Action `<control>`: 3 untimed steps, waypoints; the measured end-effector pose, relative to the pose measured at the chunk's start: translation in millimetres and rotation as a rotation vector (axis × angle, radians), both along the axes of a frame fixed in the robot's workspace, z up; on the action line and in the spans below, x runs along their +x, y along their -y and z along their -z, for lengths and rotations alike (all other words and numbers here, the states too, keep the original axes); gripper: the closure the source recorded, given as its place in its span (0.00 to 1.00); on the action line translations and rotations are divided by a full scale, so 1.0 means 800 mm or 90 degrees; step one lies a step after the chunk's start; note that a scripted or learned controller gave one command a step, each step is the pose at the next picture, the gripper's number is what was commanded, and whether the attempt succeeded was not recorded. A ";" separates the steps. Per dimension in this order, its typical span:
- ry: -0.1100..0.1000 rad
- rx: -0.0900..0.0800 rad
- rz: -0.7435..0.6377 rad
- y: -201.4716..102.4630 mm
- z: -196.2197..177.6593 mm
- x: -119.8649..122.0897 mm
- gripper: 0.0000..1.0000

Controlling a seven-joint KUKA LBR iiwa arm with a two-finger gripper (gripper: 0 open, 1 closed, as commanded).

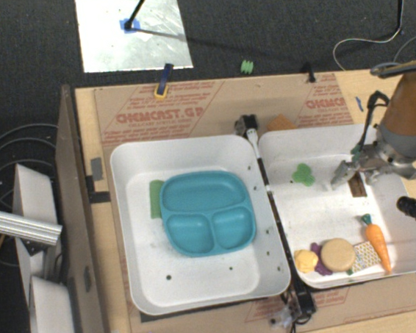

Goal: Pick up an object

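Sitting side by side on the bench: left bin (137, 228) holding a teal divided plate (207, 212) over a green sponge-like block (155, 198); right bin (317, 147) carrying a loose lot of small pieces. Hovering low over the right bin's right half: gripper (355, 172), finger spread and any hold impossible to tell. Lying along that bin's near edge: orange carrot (377, 242), tan round piece (338, 255), patterned square (363, 256), yellow piece (306, 260), purple piece (320, 260); resting apart near its far left, a green piece (303, 174).

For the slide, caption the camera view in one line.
KUKA arm's gripper hovers over the right bin near a green toy; a carrot lies below, a blue tray in the left bin.
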State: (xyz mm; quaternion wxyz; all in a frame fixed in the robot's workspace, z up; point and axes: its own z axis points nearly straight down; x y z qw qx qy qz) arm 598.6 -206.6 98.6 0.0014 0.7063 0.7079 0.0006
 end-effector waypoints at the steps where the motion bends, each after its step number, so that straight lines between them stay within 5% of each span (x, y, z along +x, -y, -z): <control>1: 0.001 0.000 -0.001 0.000 -0.016 0.000 1.00; 2: 0.001 0.000 -0.001 0.000 -0.016 0.000 0.00; 3: -0.002 0.001 0.001 -0.001 -0.067 -0.038 0.00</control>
